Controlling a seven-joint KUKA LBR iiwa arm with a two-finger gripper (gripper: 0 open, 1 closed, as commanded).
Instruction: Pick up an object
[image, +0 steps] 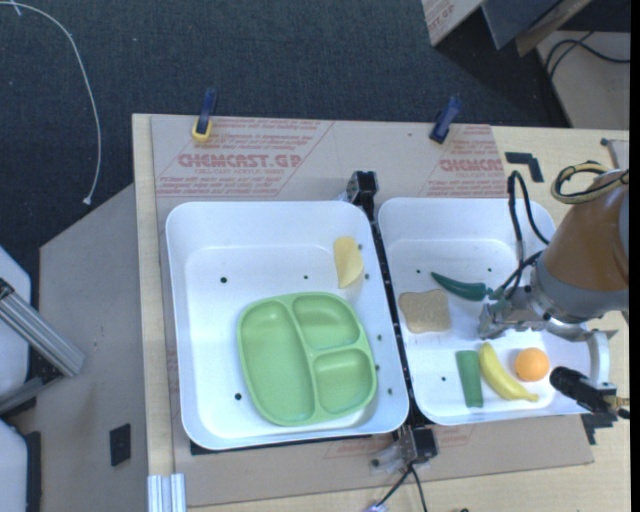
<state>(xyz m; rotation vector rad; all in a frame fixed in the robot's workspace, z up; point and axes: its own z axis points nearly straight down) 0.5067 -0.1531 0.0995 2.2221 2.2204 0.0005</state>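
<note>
The right bin holds a dark green pepper, a tan slice of bread, a green block, a yellow banana and an orange. My gripper hangs low over this bin, just right of the bread, below the pepper's tip and above the banana's upper end. Nothing is visibly held in it. The grey wrist and orange band rise to the right and hide part of the bin's right side.
The left bin carries a light green divided plate and a pale yellow wedge near its right wall. Black cables loop beside the arm. Clamps sit on the board's far edge.
</note>
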